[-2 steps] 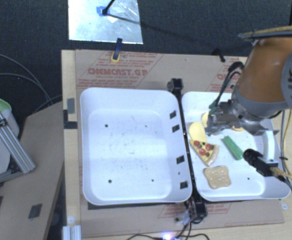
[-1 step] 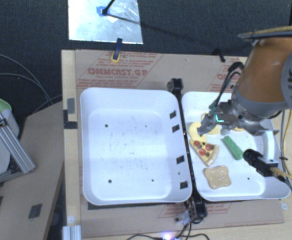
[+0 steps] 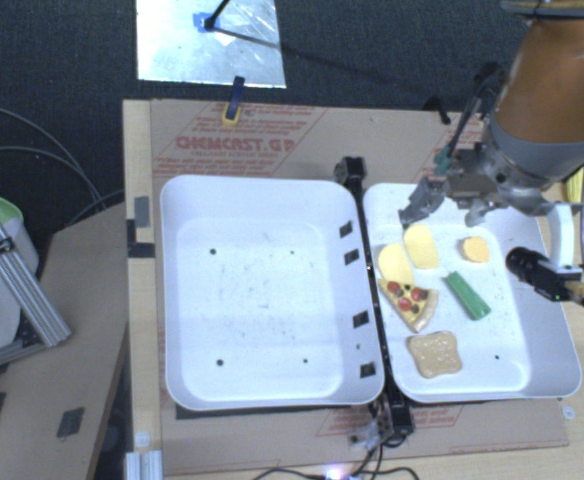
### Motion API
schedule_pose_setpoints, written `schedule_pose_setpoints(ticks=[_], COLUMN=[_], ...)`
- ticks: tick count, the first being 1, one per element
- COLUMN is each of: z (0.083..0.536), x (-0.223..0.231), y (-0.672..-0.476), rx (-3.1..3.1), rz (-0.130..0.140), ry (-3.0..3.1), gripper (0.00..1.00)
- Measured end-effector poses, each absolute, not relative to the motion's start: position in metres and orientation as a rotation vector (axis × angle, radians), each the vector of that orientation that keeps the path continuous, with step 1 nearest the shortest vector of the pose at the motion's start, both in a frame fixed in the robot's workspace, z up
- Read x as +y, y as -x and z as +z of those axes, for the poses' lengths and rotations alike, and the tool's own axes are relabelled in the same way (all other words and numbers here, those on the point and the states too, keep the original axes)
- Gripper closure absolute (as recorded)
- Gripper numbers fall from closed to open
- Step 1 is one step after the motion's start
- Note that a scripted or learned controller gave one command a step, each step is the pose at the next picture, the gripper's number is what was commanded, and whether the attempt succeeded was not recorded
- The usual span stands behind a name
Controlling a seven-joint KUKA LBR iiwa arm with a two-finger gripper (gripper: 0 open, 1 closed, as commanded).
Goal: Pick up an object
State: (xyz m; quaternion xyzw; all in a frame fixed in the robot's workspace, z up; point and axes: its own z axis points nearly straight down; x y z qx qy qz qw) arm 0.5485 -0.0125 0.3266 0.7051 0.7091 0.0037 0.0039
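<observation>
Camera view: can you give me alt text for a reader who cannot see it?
A grey and orange arm reaches from the right, its gripper hovering over the right bin, which holds two yellow pieces, an orange piece, a green stick, a pizza slice and a toast piece. The left bin sits beside it.

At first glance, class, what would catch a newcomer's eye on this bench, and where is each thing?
The big orange and grey arm reaches in from the right, its gripper over the far end of the right bin. Below it lie bright toy foods: two yellow pieces, a pizza slice, a green stick and a toast slice. The left bin sits alongside.
</observation>
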Motion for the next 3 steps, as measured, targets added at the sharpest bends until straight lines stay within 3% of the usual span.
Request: schedule_pose_setpoints(ticks=[1,2,3], z=[0.327,0.297,0.358], x=[0.044,0.084,0.182], y=[-0.58,-0.611,-0.616], rx=[2.23,2.229,2.235], rz=[0.008,0.004,0.016], ry=[-2.209,-2.212,-2.205], gripper=[0.0,0.0,0.0])
